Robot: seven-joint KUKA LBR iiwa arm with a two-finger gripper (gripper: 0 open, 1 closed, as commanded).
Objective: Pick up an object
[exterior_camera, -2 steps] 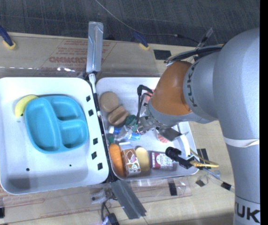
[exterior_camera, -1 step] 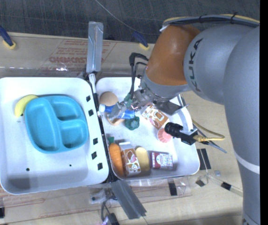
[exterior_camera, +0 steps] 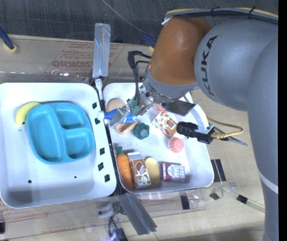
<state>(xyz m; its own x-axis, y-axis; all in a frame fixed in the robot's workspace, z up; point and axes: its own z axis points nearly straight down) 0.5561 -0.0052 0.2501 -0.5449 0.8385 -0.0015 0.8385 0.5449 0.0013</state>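
Grey arm (exterior_camera: 233,59) sits highest, closest to the lens, entering from the right; orange band (exterior_camera: 178,49) over the far end of the right bin (exterior_camera: 199,157).

Gripper (exterior_camera: 133,107): low over the far-left part of the right bin. Whether it is apart or closed cannot be made out, since the wrist covers it from above. Nothing seen clamped in it.

Candidates for the pick, right bin:
- tan lump (exterior_camera: 114,104), just left of the gripper, near the bin's left wall
- blue piece (exterior_camera: 118,117), just below-left of the gripper; contact with it unclear
- bun (exterior_camera: 125,128), touching the blue piece on its near side
- teal toy (exterior_camera: 142,130), just beside the bun, to its right
- packet (exterior_camera: 164,123), tilted, mid-bin, right of the gripper
- pink cup (exterior_camera: 176,144), near the packet, on its near side
- near wall, left to right in a row: orange item (exterior_camera: 124,168), carton (exterior_camera: 142,172), yellow item (exterior_camera: 155,168), red box (exterior_camera: 173,171); carton lies between the orange and yellow items and touches both.

Left bin (exterior_camera: 12,185): blue tray (exterior_camera: 60,132) with three compartments, lying flat. Banana (exterior_camera: 25,110) at the tray's far-left corner, partly under its rim. All well apart from the gripper.
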